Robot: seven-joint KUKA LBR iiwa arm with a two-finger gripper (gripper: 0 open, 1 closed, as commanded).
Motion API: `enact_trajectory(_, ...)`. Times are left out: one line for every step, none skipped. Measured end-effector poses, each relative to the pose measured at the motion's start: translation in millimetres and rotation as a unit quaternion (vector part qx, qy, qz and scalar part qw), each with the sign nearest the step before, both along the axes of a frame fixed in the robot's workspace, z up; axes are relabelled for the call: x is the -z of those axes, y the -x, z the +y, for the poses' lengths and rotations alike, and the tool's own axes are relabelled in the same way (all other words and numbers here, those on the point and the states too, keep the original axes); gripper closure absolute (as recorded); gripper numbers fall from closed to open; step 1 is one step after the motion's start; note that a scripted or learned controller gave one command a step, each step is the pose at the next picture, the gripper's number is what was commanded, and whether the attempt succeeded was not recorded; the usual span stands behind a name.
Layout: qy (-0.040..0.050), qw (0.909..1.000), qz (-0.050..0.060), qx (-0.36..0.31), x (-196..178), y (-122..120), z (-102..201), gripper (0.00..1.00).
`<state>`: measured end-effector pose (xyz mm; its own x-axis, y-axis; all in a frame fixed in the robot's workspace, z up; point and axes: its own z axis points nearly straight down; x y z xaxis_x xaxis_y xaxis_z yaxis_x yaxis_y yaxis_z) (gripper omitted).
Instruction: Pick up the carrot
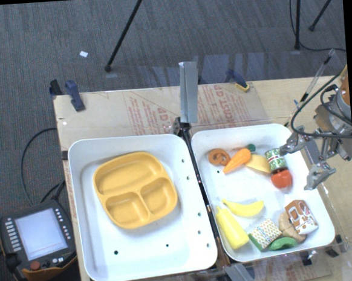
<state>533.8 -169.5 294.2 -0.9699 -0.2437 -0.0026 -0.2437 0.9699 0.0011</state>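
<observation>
The carrot point(237, 159), orange with a small green top, lies tilted in the upper left part of the right bin point(240, 189). It rests between a brown pretzel point(218, 157) and a yellow cheese wedge point(258, 164). My gripper point(307, 160) hangs over the bin's right edge, well to the right of the carrot. Its two grey fingers point(294, 141) are spread apart and open, with nothing between them. A green-labelled can point(275, 158) with a red tomato point(281, 179) beside it sits just left of the gripper.
The right bin also holds a banana point(245, 208), a yellow bottle point(231, 227), a small box point(265, 233), a green piece point(281, 242) and a red-and-white packet point(300, 217). A yellow divided plate point(135, 188) sits in the left bin point(86, 235). A teach pendant point(35, 239) lies at far left.
</observation>
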Motion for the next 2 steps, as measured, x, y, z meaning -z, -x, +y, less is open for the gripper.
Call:
enact_trajectory(-0.0009,0.9935,0.004,0.114,96,-33,45,0.0)
enact_trajectory(-0.0008,0.9972,0.002,0.075,209,-85,76,0.0)
